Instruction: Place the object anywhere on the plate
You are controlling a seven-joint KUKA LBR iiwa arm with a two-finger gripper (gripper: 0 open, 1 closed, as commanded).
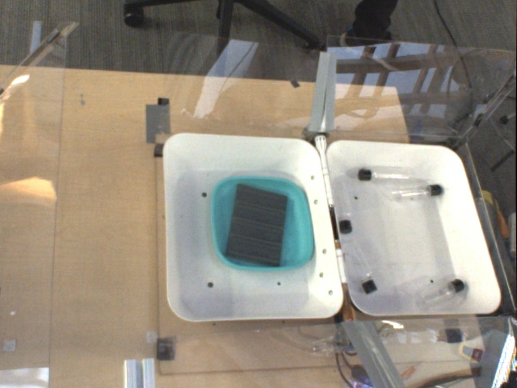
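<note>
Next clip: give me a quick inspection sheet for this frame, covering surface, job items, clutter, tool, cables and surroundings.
Surface: wooden bench bearing two shallow white bins, left bin and right bin, side by side.
Job's things: teal plate in the left bin; dark grey ribbed block lying flat on the plate, slightly tilted.
Clutter: small black pieces and clear tubes in the right bin; what they are is too small to tell.
Tool: nothing seen.
Cables: thin wires below the bins at the front edge.
Surroundings: clear panels around the bench, grey carpet, office chair base behind.
</note>
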